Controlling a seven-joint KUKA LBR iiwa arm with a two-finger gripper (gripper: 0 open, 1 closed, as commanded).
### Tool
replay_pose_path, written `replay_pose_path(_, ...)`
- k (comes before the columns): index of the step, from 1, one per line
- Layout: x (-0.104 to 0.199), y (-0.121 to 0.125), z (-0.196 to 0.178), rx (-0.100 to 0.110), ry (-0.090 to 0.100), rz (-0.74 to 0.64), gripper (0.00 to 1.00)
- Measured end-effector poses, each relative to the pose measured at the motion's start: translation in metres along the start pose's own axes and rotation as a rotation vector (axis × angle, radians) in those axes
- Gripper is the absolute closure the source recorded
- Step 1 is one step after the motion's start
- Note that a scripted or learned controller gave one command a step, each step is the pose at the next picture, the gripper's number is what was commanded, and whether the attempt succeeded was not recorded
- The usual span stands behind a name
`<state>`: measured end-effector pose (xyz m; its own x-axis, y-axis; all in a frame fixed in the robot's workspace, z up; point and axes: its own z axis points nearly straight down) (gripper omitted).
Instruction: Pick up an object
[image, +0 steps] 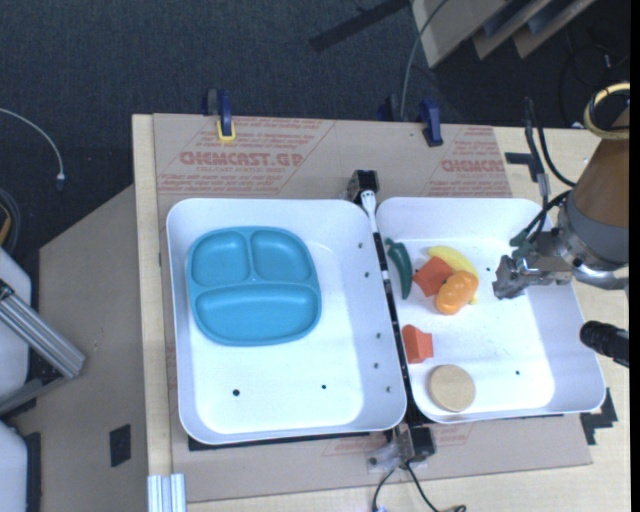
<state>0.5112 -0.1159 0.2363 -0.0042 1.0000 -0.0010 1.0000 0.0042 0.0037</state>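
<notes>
Reaching in from the right, the arm (605, 200) is seen over the right bin (530, 390), its orange band above the grey wrist. The claw (505, 275) is held low over the bin's upper middle, pointing left toward the cluster of objects.

Edges and room: the right bin's far wall lies just behind the claw, and bare white floor is seen below it, toward the near rim. The two bins are set touching along a shared middle edge on the table (300, 150). The left bin (290, 400) carries a blue divided plate (255, 285) in its upper left part; bare floor is left along its near and right sides.

Objects in the right bin: a green piece (400, 268) is laid against the left wall; an orange-red block (433, 275) is just beside it; a yellow piece (452, 258) is partly tucked behind; an orange rounded object (457, 293) is nearest the claw, just to its left, with a small gap. A red block (417, 344) and a tan disc (451, 387) are placed lower, well apart from the claw.

Claw state: the fingers are too dark and small to be read; whether open or closed cannot be told. Nothing is seen between them.
</notes>
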Motion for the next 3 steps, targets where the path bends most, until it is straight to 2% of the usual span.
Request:
replay_pose_path(1, 0.057, 0.013, 0.009, 0.005, 0.002, -0.001, 1.00)
replay_pose_path(2, 0.104, 0.039, 0.017, 0.001, 0.001, -0.001, 1.00)
replay_pose_path(3, 0.155, 0.056, 0.006, 0.001, 0.001, 0.001, 1.00)
